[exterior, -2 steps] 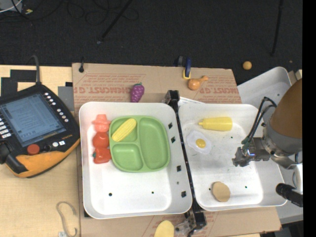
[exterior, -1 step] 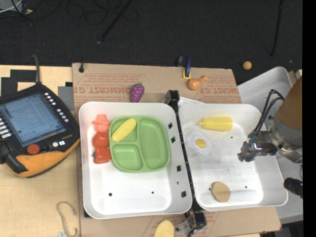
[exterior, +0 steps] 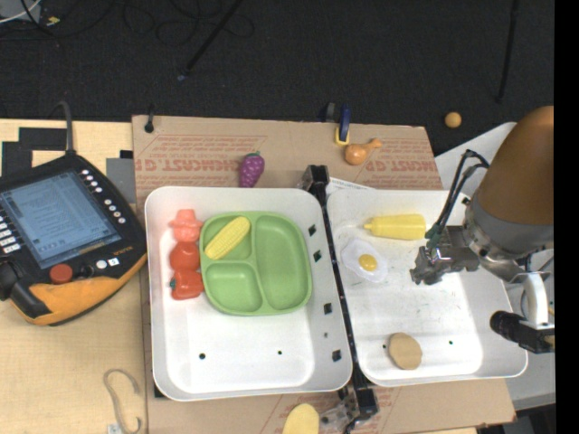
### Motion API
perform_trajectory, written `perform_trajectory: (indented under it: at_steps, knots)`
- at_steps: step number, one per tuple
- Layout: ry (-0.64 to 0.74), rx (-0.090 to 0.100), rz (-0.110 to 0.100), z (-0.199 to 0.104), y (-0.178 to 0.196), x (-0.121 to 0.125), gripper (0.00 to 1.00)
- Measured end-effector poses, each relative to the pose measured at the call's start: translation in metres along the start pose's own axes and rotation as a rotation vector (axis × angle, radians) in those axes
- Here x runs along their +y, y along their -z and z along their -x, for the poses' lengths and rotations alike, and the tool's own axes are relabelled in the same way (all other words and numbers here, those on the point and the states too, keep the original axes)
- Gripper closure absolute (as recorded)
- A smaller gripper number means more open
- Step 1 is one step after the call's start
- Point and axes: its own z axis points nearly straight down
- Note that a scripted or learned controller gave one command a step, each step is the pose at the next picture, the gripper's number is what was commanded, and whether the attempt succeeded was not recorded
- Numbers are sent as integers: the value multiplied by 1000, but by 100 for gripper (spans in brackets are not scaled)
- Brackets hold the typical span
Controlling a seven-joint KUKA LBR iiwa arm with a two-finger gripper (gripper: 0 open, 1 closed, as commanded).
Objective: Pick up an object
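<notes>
My gripper (exterior: 427, 269) hangs over the right bin (exterior: 470, 355), near its right middle, with nothing visibly between its fingers. In that bin lie a yellow banana-like piece (exterior: 395, 227) at the back, a toy fried egg (exterior: 364, 264) to the gripper's left, and a tan potato-like piece (exterior: 405, 351) near the front edge. The left bin (exterior: 235, 360) holds a green divided plate (exterior: 258, 265) with a yellow corn cob (exterior: 224, 237) in its back-left section. A red and pink figure (exterior: 185, 256) stands left of the plate.
A tablet pendant (exterior: 59, 233) rests on the bench at far left. On the cardboard behind the bins lie purple grapes (exterior: 251, 168) and an orange pear-shaped toy (exterior: 360, 152). A yellow object (exterior: 301, 418) sits at the front edge.
</notes>
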Motion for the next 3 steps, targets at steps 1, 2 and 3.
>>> perform_trajectory:
  at_steps: [1,2,3]
  knots:
    - [0,0,0,-46,6,14,100]
    - [-2,-1,-1,-69,7,25,100]
    - [-3,-1,-5,-74,-13,21,100]
